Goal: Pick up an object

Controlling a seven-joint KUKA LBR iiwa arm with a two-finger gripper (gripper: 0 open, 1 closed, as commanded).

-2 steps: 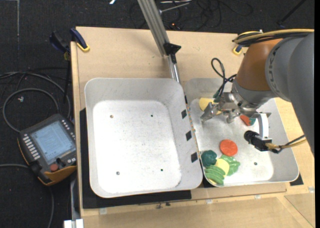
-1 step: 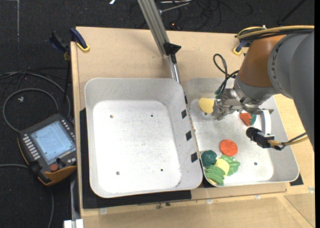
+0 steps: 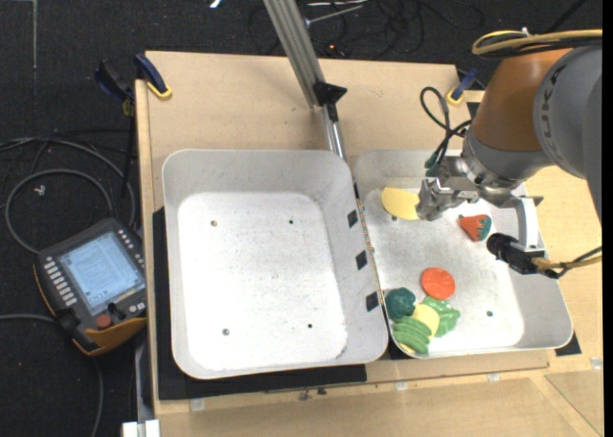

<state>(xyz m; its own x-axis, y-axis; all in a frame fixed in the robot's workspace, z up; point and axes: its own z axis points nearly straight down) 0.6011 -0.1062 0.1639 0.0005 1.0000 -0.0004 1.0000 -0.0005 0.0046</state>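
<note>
Desk: lying beneath the gripper and carrying two shallow white bins side by side.
Left bin: sitting well to the left of the gripper, its floor showing bare white.
Right bin: lying directly under the gripper and holding all the small objects.
Arm: reaching in from the right, grey with an orange band, ending over the upper part of the right bin.
Gripper: hovering low over the right bin; whether it is open or closed cannot be told, and nothing is seen in its grasp.
Green and yellow cluster: resting at the bin's near edge, well below the gripper.
Yellow object: lying just beside the gripper on its left, contact not determinable.
Orange disc: lying below the gripper, apart from it.
Red object: lying near the gripper, to its lower right.
</note>
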